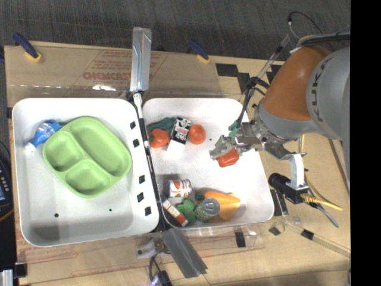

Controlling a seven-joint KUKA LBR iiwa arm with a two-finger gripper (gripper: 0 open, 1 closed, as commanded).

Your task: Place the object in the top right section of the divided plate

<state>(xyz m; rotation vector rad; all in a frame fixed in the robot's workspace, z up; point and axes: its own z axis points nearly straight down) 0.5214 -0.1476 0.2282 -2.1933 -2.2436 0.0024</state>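
Tool (226, 151) clamped on small red object (228, 158), over right bin (253, 177), green divided plate (87, 155) in left bin (36, 219)

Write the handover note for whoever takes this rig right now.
Tool: over the right bin, with a small red object at its tip; grip unconfirmed.
Green divided plate: in the left bin, with a blue item beside its upper left edge.
Done: tool has reached the red object.
Left: carry it across and set it in the plate's top right section.
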